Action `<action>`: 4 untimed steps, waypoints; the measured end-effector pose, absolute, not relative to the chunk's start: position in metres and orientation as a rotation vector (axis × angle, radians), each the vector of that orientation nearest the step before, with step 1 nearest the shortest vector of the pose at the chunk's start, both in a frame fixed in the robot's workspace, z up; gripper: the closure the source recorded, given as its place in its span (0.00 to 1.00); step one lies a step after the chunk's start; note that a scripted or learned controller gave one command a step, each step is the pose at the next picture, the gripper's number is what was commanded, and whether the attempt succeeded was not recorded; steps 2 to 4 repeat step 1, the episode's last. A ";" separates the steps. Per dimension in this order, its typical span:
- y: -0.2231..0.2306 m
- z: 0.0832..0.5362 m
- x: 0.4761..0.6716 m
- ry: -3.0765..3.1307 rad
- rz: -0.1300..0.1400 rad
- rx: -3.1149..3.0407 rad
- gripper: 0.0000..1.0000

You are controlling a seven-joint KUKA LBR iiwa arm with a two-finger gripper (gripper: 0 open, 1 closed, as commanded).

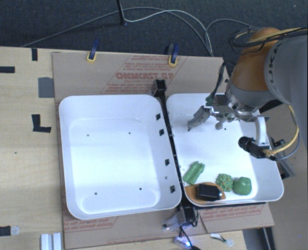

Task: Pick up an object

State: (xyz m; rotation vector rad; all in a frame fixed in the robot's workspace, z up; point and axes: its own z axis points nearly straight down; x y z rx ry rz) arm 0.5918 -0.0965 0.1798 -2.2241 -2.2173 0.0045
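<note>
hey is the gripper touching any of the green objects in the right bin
No: the two-finger gripper hangs near the right white bin's far end, apart from the green objects at its near edge.

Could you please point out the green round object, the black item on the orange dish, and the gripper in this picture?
green round object [242, 186]: camera view, middle of its top.
black item [208, 192]: camera view, centre of its upper face.
gripper [197, 121]: camera view, at its fingertips.
</note>
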 end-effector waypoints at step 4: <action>-0.032 0.247 0.520 -2.225 -0.002 -2.217 0.00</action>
